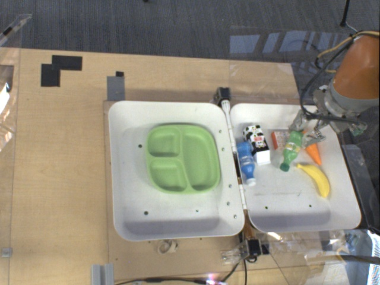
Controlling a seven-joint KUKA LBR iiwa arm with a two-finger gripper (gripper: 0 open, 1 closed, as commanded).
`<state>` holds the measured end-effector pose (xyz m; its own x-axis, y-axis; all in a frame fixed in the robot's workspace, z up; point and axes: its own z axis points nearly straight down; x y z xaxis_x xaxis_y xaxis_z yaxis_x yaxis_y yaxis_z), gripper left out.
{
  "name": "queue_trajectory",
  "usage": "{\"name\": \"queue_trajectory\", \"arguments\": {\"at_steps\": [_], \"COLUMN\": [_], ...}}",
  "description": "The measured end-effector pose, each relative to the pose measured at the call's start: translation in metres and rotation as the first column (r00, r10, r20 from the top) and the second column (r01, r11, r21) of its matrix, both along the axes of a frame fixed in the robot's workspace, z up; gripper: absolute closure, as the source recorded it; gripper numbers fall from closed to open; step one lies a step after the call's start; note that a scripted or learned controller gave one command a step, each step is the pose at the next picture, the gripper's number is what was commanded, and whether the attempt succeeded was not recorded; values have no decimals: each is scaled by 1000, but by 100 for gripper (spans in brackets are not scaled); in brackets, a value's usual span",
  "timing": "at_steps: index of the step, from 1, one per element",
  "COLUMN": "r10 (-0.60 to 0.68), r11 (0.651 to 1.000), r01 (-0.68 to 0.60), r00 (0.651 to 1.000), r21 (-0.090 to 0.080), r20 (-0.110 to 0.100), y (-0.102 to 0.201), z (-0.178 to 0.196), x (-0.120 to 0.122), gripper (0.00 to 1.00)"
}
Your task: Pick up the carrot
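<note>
The carrot (313, 154) lies in the right bin (341, 209), between a green bottle (291, 150) and a banana (316, 179). The gripper (309, 128) hangs just above it, fingers spread, nothing held between them.

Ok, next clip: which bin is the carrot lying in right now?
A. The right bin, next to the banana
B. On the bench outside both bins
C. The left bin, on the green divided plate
A: the carrot lies in the right bin, just above the banana and beside the green bottle; the green plate sits in the left bin.
</note>
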<state>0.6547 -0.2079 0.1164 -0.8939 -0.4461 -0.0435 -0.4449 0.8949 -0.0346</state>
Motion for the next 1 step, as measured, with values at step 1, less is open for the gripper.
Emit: {"name": "queue_trajectory", "arguments": {"at_steps": [1], "r10": [0], "r11": [1000], "r01": [0], "r00": [1000], "r21": [1], "r20": [-2], "y": [0], "z": [-1], "x": [-1], "gripper": [0]}}
